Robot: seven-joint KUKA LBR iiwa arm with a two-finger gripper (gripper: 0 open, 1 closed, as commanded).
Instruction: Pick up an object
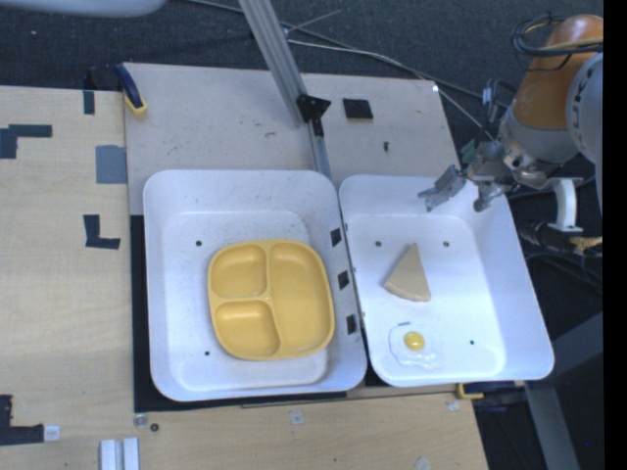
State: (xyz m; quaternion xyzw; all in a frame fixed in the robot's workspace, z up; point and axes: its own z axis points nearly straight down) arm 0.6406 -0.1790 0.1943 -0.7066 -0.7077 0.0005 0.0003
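1. Nearest the camera: fried egg [413, 345] lies flat at the right bin's [519, 346] front edge. Too thin for a side pinch, so skip it.
2. Cheese wedge [409, 275] sits mid-bin, just behind the egg, clear of the walls. Best target, I'd judge.
3. Yellow divided plate [270, 298] is in the left bin [167, 262].
4. Hand [462, 190] hovers over the right bin's back rim, fingers spread apart, gripping nothing.
5. Bring it forward above the wedge, straddle the two slanted sides, then descend.
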